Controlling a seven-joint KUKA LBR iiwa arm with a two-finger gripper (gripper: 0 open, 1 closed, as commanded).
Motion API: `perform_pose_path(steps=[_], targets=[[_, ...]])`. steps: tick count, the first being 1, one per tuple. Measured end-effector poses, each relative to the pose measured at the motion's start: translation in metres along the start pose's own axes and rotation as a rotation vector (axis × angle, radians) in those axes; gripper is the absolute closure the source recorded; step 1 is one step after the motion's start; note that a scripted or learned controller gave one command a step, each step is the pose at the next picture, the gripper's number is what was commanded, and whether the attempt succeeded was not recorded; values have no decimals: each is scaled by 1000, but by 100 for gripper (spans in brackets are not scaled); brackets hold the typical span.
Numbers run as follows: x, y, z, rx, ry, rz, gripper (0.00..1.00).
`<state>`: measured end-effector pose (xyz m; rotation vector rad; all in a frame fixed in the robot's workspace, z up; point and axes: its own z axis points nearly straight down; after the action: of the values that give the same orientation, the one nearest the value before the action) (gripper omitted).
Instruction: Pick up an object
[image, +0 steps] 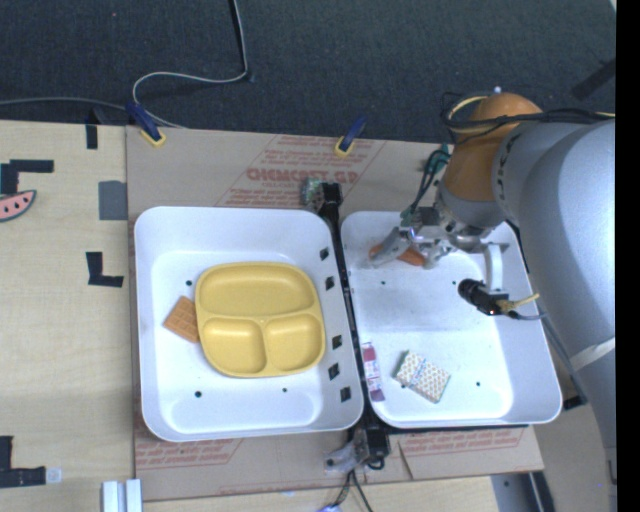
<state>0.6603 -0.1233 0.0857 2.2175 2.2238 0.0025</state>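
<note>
Camera view: the arm (560, 200) reaches from the right over the far end of the right bin (500, 400), with its hand (405, 245) low above the bin's far left corner. A small orange object (412, 257) lies directly at the hand, seemingly between or just under the fingertips; whether the fingers are apart or closed on it cannot be told. A patterned packet (423, 376) rests well apart near the bin's front. In the left bin (170, 400), a yellow divided plate (261, 318) partly covers a tan cracker-like piece (182, 319). Both bins sit on the table (60, 380).
</note>
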Motion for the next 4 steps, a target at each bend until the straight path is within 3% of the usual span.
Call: perform_pose_path(steps=[1,2,3,4], targets=[[0,0,-10,0,-1,-2,100],[0,0,-9,0,-2,-2,0],[1,0,-19,1,-1,-3,100],[1,0,-19,1,-1,-3,0]])
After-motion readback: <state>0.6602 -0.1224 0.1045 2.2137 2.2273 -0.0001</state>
